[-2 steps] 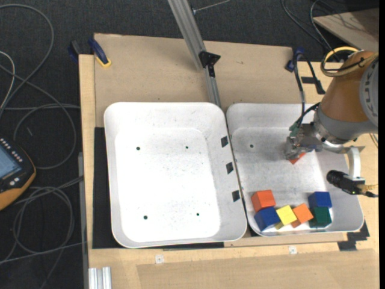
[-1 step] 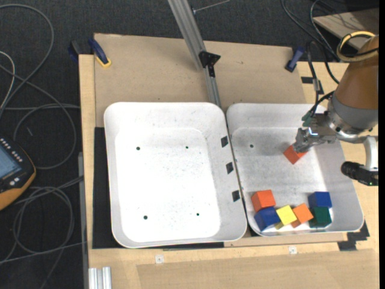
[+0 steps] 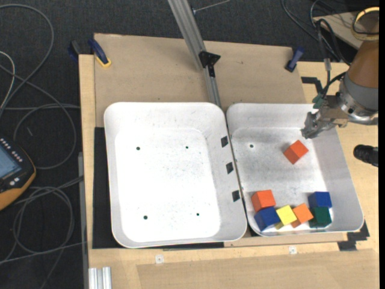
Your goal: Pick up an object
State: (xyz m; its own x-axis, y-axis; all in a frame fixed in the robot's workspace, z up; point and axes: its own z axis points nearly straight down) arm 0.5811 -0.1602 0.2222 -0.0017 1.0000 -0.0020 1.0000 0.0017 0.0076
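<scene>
- the right bin (image 3: 337, 161) holds every block; the left bin (image 3: 120, 161) sits beside it.
- the gripper (image 3: 314, 127) hangs over the right bin's far edge; whether its fingers are parted i cannot tell, and nothing shows between them.
- a lone orange block (image 3: 295, 152) lies just below it, unlifted, so the pick is still to do.
- the other blocks (image 3: 292, 209) cluster at the near edge.

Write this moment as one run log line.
tool: over right bin, nothing seen held | nearest: lone orange block | other blocks: clustered at near edge
</scene>
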